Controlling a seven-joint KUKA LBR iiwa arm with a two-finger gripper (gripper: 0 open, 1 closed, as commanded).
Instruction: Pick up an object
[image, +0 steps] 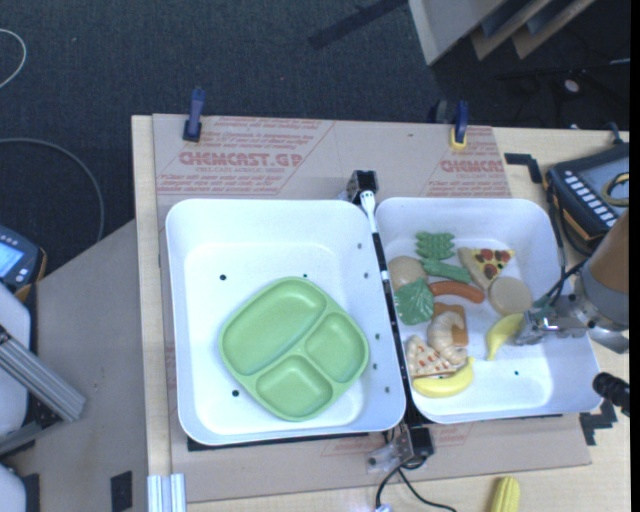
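Observation:
The right bin holds several toy foods. Among them are a pizza slice, a green leafy piece, a red sausage, a tan round disc, a banana and a small yellow curved piece. My gripper reaches in over the bin's right wall and sits low, just right of the small yellow piece and below the tan disc. I cannot tell whether it touches the yellow piece.
The left bin holds a green divided plate. A black divider clip sits between the bins. A yellow object lies on the bench in front of the right bin. A dark device stands at the right.

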